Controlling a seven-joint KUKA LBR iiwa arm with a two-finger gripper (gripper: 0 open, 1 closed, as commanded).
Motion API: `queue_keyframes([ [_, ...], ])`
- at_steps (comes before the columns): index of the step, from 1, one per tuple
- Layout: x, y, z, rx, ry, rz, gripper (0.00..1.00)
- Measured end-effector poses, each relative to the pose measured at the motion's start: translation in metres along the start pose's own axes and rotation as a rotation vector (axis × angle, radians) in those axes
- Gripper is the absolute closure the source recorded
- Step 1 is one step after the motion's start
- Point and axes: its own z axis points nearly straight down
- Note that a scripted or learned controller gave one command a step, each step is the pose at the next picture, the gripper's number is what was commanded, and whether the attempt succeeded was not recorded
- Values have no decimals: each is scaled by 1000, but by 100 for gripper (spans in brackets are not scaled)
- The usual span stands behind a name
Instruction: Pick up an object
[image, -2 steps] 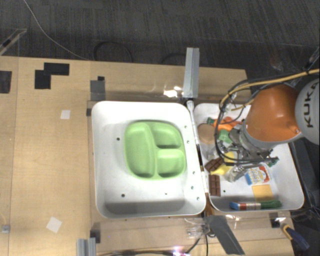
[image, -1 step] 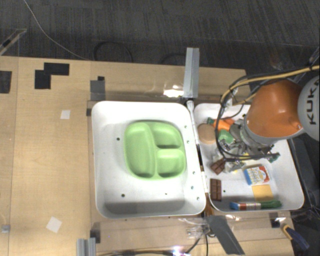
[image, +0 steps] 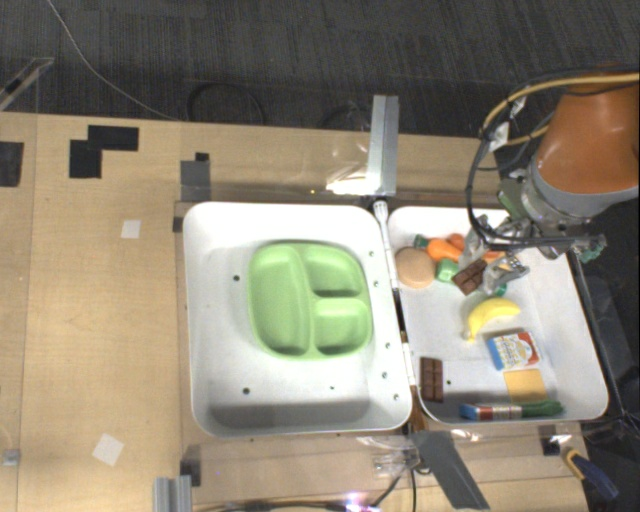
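The bench (image: 90, 330) is stretching out well to the gripper's left, and the two white bins are sitting on it side by side. The left bin (image: 215, 300) is lying apart from the gripper, carrying a green divided plate (image: 308, 298). The right bin (image: 585, 350) is lying directly under the tool.

The arm (image: 590, 140) is leaning in from the right, its orange band tipped toward the bins and the grey wrist pointing down and leftward. The gripper (image: 490, 262) is hanging low over the far part of the right bin; whether its fingers are apart or together I cannot tell, the metal is too tangled with the objects beneath.

Right at the gripper a brown block (image: 470, 274) is lying tilted, and just beyond it a carrot (image: 445, 246) is resting. A tan bun (image: 414, 268) is sitting a little farther left. Just below the gripper a banana (image: 490, 315) is curling, then a small carton (image: 513, 349) and a yellow block (image: 525, 384) farther down. A chocolate bar (image: 431, 378) and a marker (image: 508, 410) are lying farthest off, by the near wall
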Motion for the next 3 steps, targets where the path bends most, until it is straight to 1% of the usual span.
queue_keyframes([
  [1,56,59,-25,-6,8,173,100],
  [2,44,-4,44,-9,10,-63,100],
  [3,44,-4,43,-8,8,-64,0],
])
